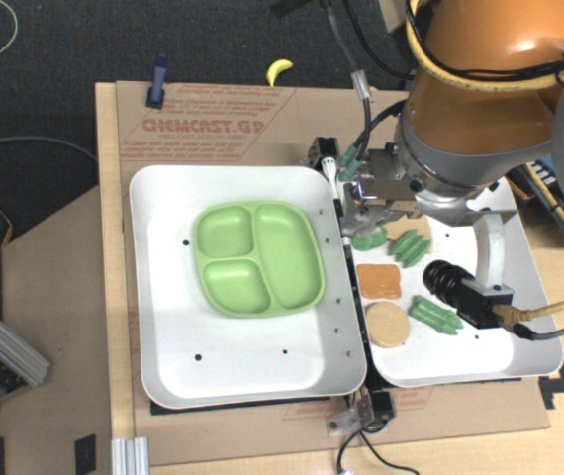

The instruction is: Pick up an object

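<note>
The right bin (pixel 519 359) holds several small toy foods. An orange square slab (pixel 379 281) lies near its left wall, with a tan round disc (pixel 388 323) just in front of it. A green ridged piece (pixel 413 248) and a tan piece (pixel 414 230) lie behind them, and another green piece (pixel 435 315) lies to the right of the disc. My gripper (pixel 363 211) hangs over the bin's back left corner, directly above a small green piece (pixel 369 237). The wrist hides the back of the bin.
The left bin (pixel 153 265) bears a green divided plate (pixel 259 257). On the cardboard behind the bins lie a blue object (pixel 156 82) and a small yellow object (pixel 279 69). The arm's bulk covers the upper right.
</note>
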Controlling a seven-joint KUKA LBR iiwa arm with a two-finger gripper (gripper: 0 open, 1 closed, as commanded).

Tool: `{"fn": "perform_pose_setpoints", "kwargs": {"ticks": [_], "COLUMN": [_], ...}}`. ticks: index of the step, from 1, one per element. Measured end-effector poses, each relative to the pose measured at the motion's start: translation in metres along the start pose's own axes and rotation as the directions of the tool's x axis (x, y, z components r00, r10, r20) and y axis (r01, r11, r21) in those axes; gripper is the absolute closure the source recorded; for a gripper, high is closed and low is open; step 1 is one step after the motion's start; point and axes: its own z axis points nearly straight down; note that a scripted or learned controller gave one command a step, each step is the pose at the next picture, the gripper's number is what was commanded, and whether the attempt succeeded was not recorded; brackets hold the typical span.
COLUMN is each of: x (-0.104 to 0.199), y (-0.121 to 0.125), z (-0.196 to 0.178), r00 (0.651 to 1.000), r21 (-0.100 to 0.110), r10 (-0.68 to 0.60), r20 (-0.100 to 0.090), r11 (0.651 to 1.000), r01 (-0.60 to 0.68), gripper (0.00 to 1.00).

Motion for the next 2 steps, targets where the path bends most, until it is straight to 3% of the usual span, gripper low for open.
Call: {"fn": "perform_pose_setpoints", "kwargs": {"ticks": [1, 2], "x": [0.033, 0.062], "y": [-0.005, 0.001], "z": [0.119, -0.019], "r00": [1.000, 1.000], "r21": [0.028, -0.001], "r10": [0.005, 0.003], "r20": [0.007, -0.002], "r11": [1.000, 1.000], "r01": [-0.005, -0.003], "gripper": [1.00, 1.00]}}
